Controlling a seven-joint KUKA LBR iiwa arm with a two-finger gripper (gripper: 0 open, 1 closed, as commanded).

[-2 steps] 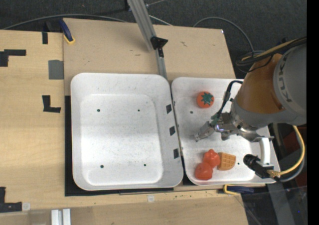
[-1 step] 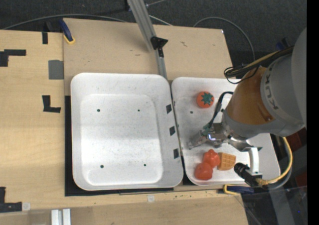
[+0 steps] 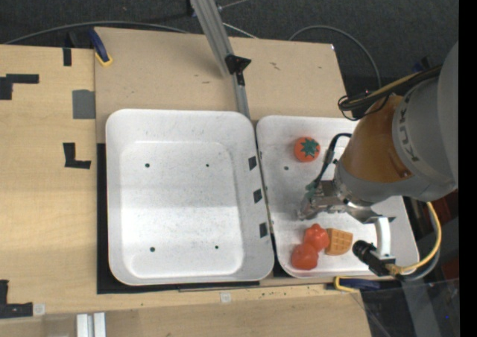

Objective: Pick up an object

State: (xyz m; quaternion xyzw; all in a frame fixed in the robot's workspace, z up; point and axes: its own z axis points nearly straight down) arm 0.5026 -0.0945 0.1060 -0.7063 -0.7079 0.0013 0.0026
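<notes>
Arm: grey KUKA arm w/ orange band [image 3: 376, 150] reaches in from the right of the camera view, wrist hanging over the right-hand shallow white plastic bin [image 3: 287, 257]
Gripper: two-finger gripper [image 3: 311, 205] sits low over the middle of the right bin, metal tip parts pointing toward the bin's left side
Jaws: cannot tell whether released or clenched – the wrist covers them from above; nothing seen betw. the fingers
Tomato: small round red-orange toy tomato w/ green top [image 3: 305, 149] lies in the upper part of the right bin, apart from the gripper, up-view of it
Red pieces: two glossy red rounded toy pieces [image 3: 309, 246] lie near the bin's lower edge, touching each other, just below the gripper
Waffle piece: small orange-tan waffle-patterned toy [image 3: 338, 241] lies just right of the red pieces, touching or nearly so
Left bin: shallow white plastic bin [image 3: 123, 179] w/ dark speckling on its floor, butted against the right bin along a shared edge w/ black clips
Bench: light wood bench top [image 3: 45, 216] w/ black tape marks on its left part
Pole: grey metal pole [image 3: 212, 19] slants down from the top of the view to the seam betw. the bins
Cables: black and yellow cables [image 3: 428, 242] run along the arm's lower right side
</notes>
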